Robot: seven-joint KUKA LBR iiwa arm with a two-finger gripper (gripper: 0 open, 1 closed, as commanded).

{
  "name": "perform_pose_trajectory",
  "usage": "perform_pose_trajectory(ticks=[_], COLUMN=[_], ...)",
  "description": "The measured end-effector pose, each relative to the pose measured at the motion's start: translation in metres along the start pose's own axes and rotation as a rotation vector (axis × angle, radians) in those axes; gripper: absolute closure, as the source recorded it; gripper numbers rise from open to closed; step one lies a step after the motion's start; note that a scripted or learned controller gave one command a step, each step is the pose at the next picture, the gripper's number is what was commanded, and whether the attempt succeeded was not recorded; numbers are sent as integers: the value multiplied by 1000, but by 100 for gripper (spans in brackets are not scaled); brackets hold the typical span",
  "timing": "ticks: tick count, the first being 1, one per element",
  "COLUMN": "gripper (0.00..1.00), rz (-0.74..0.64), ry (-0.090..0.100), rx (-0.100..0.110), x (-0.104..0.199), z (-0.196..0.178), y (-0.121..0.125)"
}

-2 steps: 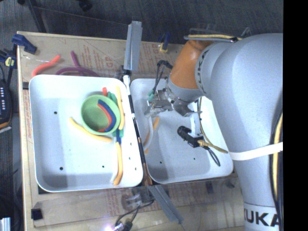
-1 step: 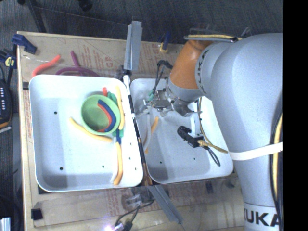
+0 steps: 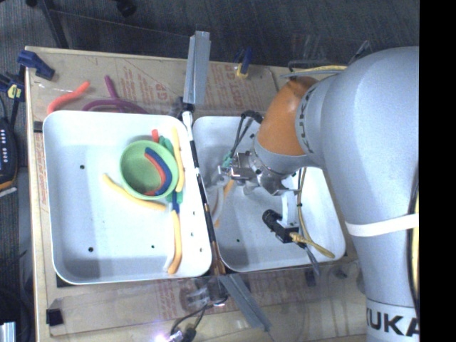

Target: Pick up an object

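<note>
**Object.** No single item is named by the task. The nearest candidate is a small orange-tan piece [image 3: 227,188] lying in the right-hand shallow white bin [image 3: 271,266], close against that bin's left wall. It is partly hidden, so its shape cannot be determined. A small green fragment [image 3: 226,164] shows just above it. Whether this belongs to the tool or to the load cannot be told.

**Gripper.** The two-finger gripper [image 3: 234,174] sits low in the right bin, directly beside the orange-tan piece. The wrist is angled toward the wall, which in my judgement suits reaching an item lodged at the bin's edge. Whether the gripper is parted or closed cannot be told, and nothing is seen held in it. The pick-up is judged not yet achieved.

**Right bin, remainder.** A black fitting [image 3: 274,223] with a yellow cable [image 3: 313,246] lies below the wrist. It appears to be part of the arm's equipment rather than stock.

**Left bin.** The left-hand white bin [image 3: 78,263] holds a round green plastic bowl [image 3: 137,168] carrying a blue curved strip [image 3: 163,164]. Long yellow flexible strips [image 3: 177,241] rest beside and under the bowl, well apart from the gripper.

**Risk.** An item tight against a wall leaves little room for a grasp, so a miss is plausible.
</note>
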State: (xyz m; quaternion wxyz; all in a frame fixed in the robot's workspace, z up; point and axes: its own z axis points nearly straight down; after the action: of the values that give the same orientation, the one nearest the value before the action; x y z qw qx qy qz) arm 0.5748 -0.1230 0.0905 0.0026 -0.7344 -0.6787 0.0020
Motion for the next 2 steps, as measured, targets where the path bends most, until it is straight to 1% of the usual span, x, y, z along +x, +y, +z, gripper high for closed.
perform_pose_trajectory(ticks=[1, 2], gripper=[100, 0], rz=[-3, -4], ry=[0, -1], rx=[2, 2], x=[0, 0], z=[-10, -10], y=[0, 0])
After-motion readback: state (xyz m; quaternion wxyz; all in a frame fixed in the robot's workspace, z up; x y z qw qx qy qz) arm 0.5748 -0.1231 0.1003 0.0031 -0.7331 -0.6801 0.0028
